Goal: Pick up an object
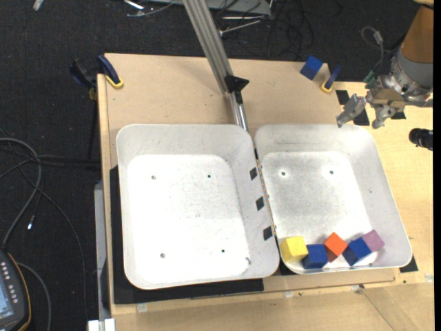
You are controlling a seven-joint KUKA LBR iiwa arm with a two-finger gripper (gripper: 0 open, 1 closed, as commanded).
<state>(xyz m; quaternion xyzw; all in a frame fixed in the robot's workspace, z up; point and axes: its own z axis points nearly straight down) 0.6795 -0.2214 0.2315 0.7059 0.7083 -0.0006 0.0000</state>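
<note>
White and shallow, the left bin (182,205) is lying beside the right bin (324,198), where a yellow cube (294,247), two blue cubes (315,255), an orange cube (335,244) and a purple cube (373,240) are crowding the near wall. The gripper (363,114) is hovering over the far right corner with fingers seemingly parted and holding nothing, so the cubes are lying well toward the camera from it. No writing is showing.

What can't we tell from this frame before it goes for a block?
- Gripper: small and far in the camera view, open or shut unclear.
- Arm: cut off by the right edge.
- Two blue blocks and: partly overlapped by the orange block; whether they touch is unclear.
</note>
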